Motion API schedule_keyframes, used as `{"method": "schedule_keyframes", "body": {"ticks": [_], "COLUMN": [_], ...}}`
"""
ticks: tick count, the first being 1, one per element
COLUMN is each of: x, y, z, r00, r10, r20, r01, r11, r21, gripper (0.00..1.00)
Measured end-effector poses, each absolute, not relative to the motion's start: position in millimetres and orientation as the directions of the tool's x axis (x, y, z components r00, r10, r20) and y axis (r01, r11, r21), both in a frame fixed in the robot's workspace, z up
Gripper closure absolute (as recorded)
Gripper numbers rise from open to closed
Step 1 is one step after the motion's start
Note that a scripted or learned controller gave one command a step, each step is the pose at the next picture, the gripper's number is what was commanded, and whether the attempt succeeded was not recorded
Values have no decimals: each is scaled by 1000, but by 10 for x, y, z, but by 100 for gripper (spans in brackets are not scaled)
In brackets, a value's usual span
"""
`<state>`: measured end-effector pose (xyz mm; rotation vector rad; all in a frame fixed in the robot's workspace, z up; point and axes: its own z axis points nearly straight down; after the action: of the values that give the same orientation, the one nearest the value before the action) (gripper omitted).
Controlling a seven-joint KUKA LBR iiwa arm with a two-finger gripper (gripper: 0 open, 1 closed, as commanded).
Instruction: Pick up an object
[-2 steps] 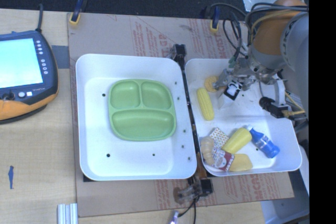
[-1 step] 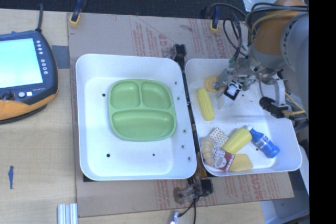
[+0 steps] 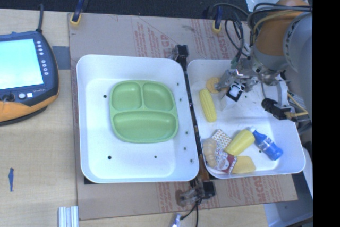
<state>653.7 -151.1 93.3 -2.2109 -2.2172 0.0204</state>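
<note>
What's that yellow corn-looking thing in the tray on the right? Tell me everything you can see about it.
The corn cob is a small toy ear of corn, yellow with rows of kernels, and looks like plastic. It lies flat on the floor of the right bin, near the bin's left wall, its long axis running roughly top to bottom in the view, tilted slightly. Nothing appears to rest on it. The gripper hangs just to its upper right, apart from it.

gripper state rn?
Gripper: cannot be told from the camera view; it is low over the right bin, near the corn cob, with nothing visibly held.
</note>
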Motion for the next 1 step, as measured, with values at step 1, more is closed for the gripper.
{"method": "schedule_keyframes", "body": {"ticks": [1], "x": [6538], "y": [-1510], "z": [933], "r00": [-3], "r10": [1000], "r20": [-2], "r01": [1000], "r11": [3], "r21": [-17], "gripper": [0]}}
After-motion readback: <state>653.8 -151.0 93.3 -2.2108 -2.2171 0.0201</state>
